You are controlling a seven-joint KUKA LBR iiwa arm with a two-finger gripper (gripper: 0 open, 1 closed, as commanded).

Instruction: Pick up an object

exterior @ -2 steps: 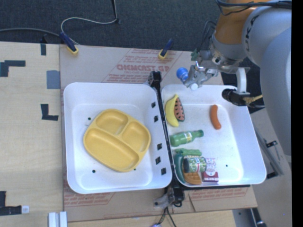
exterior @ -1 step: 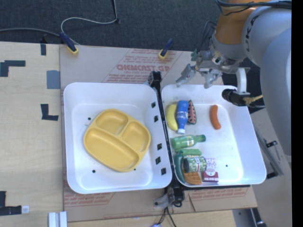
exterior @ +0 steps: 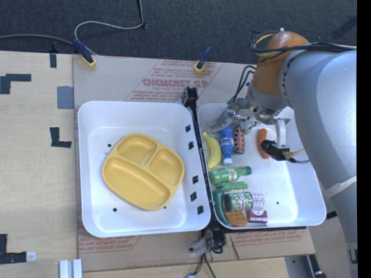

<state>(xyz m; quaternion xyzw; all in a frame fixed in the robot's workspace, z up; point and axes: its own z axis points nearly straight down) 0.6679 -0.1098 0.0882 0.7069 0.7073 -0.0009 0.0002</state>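
My gripper (exterior: 239, 120) hangs over the back of the right bin (exterior: 290, 184), just above a blue bottle (exterior: 226, 145) and a reddish packet (exterior: 239, 141). Nothing shows between its fingers. A yellow banana (exterior: 213, 150) lies along the bin's left wall. In front of it lie a green bottle (exterior: 229, 174), a second green item (exterior: 232, 186), a green can (exterior: 237, 201) and a red and white packet (exterior: 257, 213). An orange-red piece (exterior: 264, 143) sits to the gripper's right. The left bin (exterior: 93, 155) holds a yellow divided plate (exterior: 143, 171).
The grey arm (exterior: 324, 109) with its orange band (exterior: 275, 62) covers the right bin's back right corner. Cables (exterior: 110, 25) and two yellow-blue clamps (exterior: 84, 52) lie behind the bins on the cardboard. The bins' divider (exterior: 196, 155) runs between them.
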